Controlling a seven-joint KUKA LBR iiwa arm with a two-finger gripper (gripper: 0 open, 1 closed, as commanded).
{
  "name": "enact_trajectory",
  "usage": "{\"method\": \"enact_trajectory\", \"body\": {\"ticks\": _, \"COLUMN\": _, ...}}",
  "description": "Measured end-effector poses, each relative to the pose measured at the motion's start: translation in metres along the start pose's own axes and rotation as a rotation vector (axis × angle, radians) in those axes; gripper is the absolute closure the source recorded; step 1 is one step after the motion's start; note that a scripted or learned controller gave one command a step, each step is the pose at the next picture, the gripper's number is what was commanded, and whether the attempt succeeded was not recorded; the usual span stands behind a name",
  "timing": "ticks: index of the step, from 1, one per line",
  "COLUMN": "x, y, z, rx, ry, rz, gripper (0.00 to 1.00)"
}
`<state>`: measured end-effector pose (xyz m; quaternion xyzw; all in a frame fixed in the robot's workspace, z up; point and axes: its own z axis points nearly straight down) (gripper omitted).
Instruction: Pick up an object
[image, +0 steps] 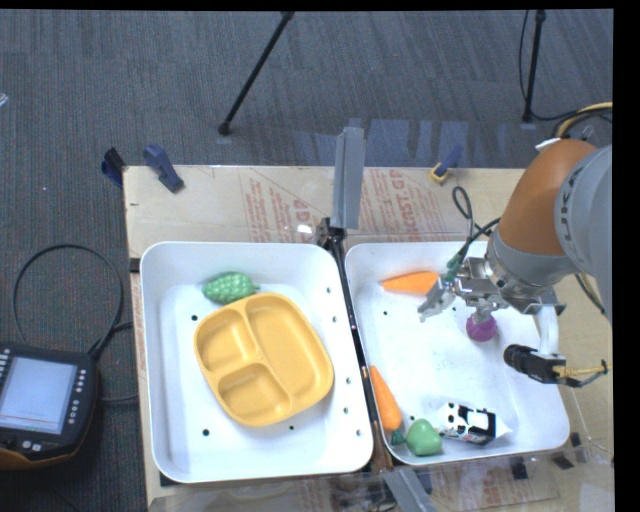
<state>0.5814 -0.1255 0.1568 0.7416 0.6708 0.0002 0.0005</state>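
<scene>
Hovering over the right bin (560, 420) near its far edge, the pincer (462, 292) shows too little to tell how open it is, with nothing visibly held; a purple toy (481, 326) just beside it awaits picking.

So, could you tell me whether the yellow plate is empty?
Empty: all three compartments of the plate show bare yellow. The green toy lies beside it in the bin, not on it.

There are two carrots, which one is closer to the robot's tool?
The carrot at the right bin's far edge, lying just left of the tool. The other carrot lies farther away, along that bin's left wall near the front.
</scene>
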Motion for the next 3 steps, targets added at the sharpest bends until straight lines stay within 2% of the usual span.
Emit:
{"method": "enact_trajectory", "body": {"ticks": 1, "x": -0.001, "y": 0.061, "z": 0.074, "rx": 0.011, "ry": 0.001, "rz": -0.104, "gripper": 0.00}}
{"method": "enact_trajectory", "body": {"ticks": 2, "x": 0.021, "y": 0.035, "z": 0.071, "rx": 0.007, "ry": 0.002, "rz": -0.294, "gripper": 0.00}}
{"method": "enact_trajectory", "body": {"ticks": 3, "x": -0.007, "y": 0.065, "z": 0.017, "rx": -0.003, "ry": -0.001, "rz": -0.336, "gripper": 0.00}}
